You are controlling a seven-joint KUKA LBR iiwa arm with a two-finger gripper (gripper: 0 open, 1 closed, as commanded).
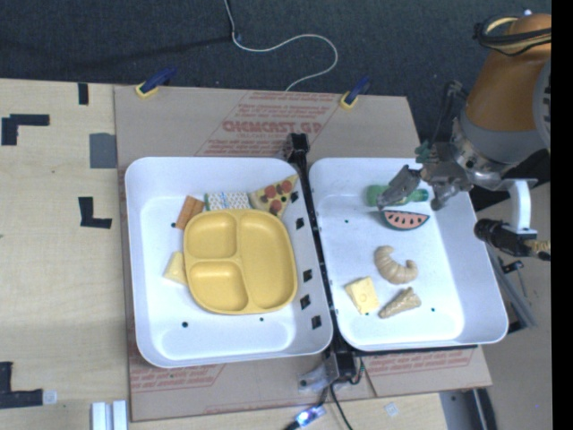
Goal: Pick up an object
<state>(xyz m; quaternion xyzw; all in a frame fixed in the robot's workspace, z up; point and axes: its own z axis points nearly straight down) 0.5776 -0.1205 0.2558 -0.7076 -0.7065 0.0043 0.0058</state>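
Take the right bin [466, 267] as your landmark; every position below is given from it. The arm [506, 97] enters over its far right corner, and the gripper [405, 186] hangs low over its far end. Whether the pincer is wide, narrow or closed on anything cannot be told from this view, so do not assume a hold.

The left bin [143, 240] lies beside the right bin, across the shared wall, and carries a yellow divided plate [240, 260] resting on several flat toy pieces.

Inside the right bin, the watermelon slice [405, 219] lies at the far end, just under the gripper, with a small green piece [376, 193] beside it, partly hidden. The croissant [395, 265] sits near the middle. The cheese wedge [363, 294] and the cone-shaped piece [400, 304] lie toward the near wall.

Judged as toy food, each is likely light, rigid and smooth, so it may slip or skate on the bin floor. For the watermelon slice, close across its thin faces, centred. For the croissant, take the thick middle.
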